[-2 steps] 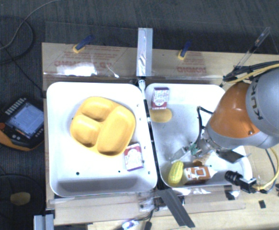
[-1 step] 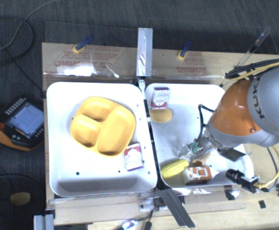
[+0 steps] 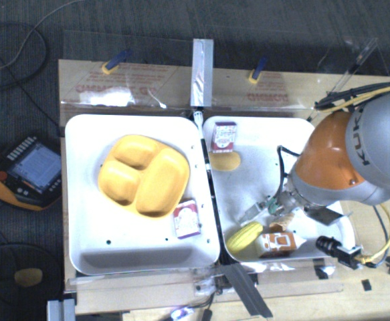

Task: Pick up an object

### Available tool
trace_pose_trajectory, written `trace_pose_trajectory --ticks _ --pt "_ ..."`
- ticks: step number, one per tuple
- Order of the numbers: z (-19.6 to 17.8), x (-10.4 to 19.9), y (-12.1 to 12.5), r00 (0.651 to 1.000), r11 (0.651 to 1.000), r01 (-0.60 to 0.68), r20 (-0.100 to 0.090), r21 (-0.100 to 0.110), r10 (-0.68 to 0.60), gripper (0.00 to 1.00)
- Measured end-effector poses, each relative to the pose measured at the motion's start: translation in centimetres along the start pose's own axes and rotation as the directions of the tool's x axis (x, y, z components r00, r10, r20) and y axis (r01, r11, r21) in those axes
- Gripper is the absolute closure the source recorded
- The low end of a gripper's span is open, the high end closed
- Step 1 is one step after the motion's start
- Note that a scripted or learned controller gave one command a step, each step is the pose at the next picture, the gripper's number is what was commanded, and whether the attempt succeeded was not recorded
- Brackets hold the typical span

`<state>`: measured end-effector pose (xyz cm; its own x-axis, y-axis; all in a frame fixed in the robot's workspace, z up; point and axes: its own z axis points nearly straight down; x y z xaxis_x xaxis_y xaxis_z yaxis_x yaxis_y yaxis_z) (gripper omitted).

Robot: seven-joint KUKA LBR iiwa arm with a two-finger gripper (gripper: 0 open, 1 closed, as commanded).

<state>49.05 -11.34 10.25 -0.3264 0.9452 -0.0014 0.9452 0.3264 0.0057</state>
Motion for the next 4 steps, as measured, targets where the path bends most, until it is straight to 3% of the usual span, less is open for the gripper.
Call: trace_pose_trajectory --ticks 1,2,3,4 --pt "-6.4 -1.6 -1.2 0.961 0.961 -0.276 0.002 0.008 0.276 0.00" --pt "1.2 1.0 -0.1 0.981 0.981 -0.195 0.005 -0.004 0.195 0.00" --pt "-5.3 -2.6 0.7 0.994 0.993 -0.114 0.000 0.008 0.114 0.00" --pt "-5.3 0.6 -0.1 0.992 0.992 -0.130 0.000 0.009 0.130 0.00"
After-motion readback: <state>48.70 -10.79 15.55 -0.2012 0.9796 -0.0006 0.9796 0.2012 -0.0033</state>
